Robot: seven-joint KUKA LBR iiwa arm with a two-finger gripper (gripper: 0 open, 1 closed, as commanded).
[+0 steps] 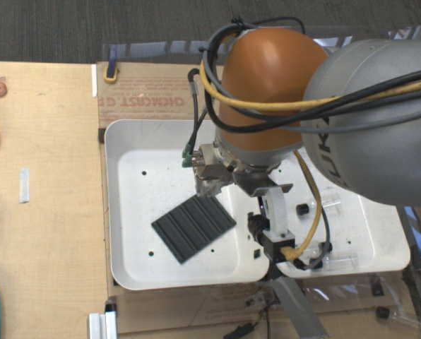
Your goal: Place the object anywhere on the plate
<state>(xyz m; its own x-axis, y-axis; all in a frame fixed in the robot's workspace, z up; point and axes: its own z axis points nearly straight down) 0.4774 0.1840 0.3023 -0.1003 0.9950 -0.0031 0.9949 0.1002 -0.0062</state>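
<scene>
1. Over the boundary between the two white bins, the arm [316, 111] is seen reaching in from the right; its orange band fills the upper middle of the view.
2. Below the orange band, the wrist hardware and gripper [212, 182] are located above the left bin [126, 189], near that bin's back right part.
3. Jaw state: cannot be told. The gripper is viewed from above and is largely masked by the wrist body.
4. A dark ribbed rectangular slab [193, 227] is seen lying flat on the left bin's floor, rotated at a diagonal. Its upper corner sits just beneath the gripper; contact cannot be confirmed from this angle. Nothing is shown clamped.
5. Whether that slab is the object or the plate cannot be determined; no other loose item is made out in the left bin.
6. The right bin [380, 253] is mostly covered by the arm. A small black part [303, 208] and some clear pieces [338, 260] are visible on its floor, partly hidden by cables.
7. Yellow and black cables [309, 217] are routed around the orange band and down past the wrist over the right bin.
8. Behind the bins, a flat piece of cardboard with mirrored red print [150, 97] is laid on the bench.
9. At left, a light wooden tabletop [41, 189] is seen, well apart from the bins.
</scene>
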